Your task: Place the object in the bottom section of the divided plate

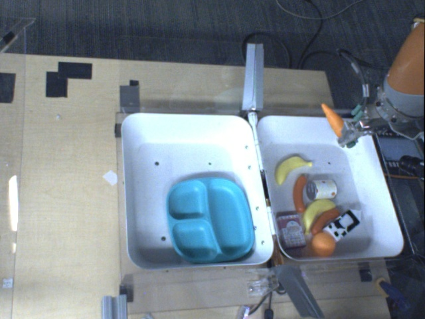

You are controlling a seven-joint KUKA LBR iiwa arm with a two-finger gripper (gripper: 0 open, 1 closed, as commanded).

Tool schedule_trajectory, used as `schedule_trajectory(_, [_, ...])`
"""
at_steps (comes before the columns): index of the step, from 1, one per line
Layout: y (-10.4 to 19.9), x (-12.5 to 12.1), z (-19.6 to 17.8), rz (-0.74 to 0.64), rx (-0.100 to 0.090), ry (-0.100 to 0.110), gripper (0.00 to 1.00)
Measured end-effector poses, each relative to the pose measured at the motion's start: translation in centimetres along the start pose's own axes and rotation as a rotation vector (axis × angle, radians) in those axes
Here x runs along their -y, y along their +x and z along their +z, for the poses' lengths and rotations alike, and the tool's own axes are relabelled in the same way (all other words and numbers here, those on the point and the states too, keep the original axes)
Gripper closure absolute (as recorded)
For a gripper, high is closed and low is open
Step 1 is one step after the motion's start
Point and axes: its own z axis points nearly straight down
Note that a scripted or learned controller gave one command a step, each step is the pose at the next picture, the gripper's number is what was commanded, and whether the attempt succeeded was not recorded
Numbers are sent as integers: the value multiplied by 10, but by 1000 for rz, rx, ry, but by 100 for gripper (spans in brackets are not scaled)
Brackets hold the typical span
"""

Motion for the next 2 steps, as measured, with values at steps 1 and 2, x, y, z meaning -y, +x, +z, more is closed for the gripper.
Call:
schedule_trajectory(1, [-31,-25,36,-76,0,-1,100])
schedule_trajectory(2, [-22,16,114,-116,-4,6,100])
